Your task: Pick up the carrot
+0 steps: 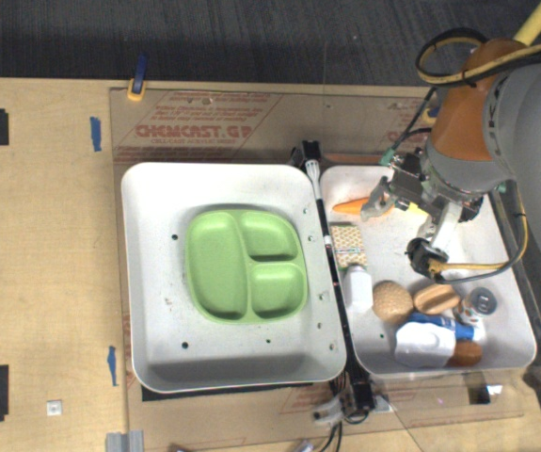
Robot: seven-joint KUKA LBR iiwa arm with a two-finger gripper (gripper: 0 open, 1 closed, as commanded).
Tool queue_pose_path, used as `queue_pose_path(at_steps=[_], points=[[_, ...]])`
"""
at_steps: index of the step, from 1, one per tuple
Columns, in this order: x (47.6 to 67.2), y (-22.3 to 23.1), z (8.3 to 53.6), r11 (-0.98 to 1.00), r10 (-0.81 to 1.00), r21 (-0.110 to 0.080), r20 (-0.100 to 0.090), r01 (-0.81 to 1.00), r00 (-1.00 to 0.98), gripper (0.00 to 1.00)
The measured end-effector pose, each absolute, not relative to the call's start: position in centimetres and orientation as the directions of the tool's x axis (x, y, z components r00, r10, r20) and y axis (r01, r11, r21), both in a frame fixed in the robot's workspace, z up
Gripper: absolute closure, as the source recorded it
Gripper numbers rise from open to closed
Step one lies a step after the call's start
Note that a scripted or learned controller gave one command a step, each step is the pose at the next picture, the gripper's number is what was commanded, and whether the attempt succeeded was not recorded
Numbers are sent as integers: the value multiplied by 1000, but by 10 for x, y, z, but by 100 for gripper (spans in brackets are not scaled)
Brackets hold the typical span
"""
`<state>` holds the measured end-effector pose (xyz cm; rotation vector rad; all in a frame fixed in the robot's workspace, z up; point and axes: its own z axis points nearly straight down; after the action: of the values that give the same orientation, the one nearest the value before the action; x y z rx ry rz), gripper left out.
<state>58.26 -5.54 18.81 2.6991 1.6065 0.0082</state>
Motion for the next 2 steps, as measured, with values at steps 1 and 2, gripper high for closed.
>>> queue_pose_path(at_steps=[1,2], points=[[543,-42,184,-467,884,-9,-1,884,467,0],[479,-62,184,-182,983,-8,1,983,182,0]])
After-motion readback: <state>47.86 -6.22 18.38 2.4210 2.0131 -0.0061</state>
